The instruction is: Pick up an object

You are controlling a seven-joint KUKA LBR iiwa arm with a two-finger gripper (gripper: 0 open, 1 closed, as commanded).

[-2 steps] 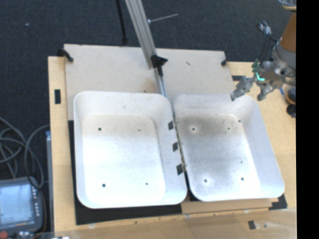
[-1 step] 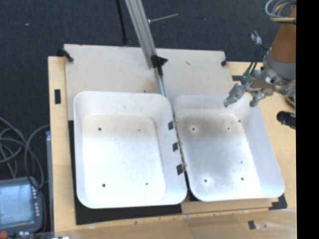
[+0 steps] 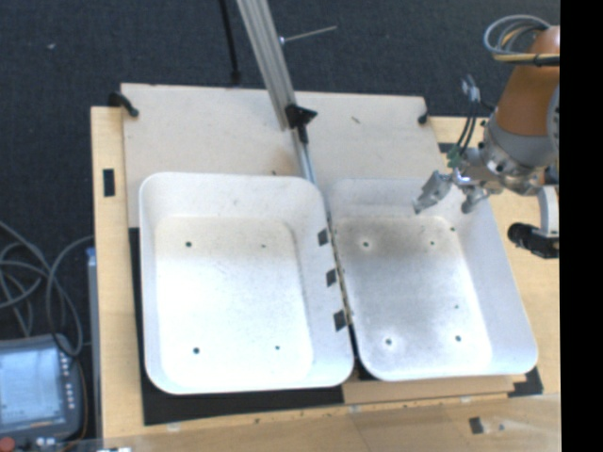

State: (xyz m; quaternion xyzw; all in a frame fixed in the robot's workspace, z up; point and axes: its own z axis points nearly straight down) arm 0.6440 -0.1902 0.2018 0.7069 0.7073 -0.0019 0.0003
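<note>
Jaws [image 3: 450, 196] open w/ nothing between, hovering over top-right edge of right bin [image 3: 499, 318].

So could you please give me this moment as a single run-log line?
arm: at right | gripper: over right bin far edge, holding nothing visible | left bin: untouched | pick: not yet done

We see even, fairly bright overhead light, with both white bins [image 3: 240, 281] close to washed out along their rims. Shadows are soft and short. The dark floor [image 3: 57, 36] is grainy, and the whole picture is low in resolution and slightly soft.
</note>
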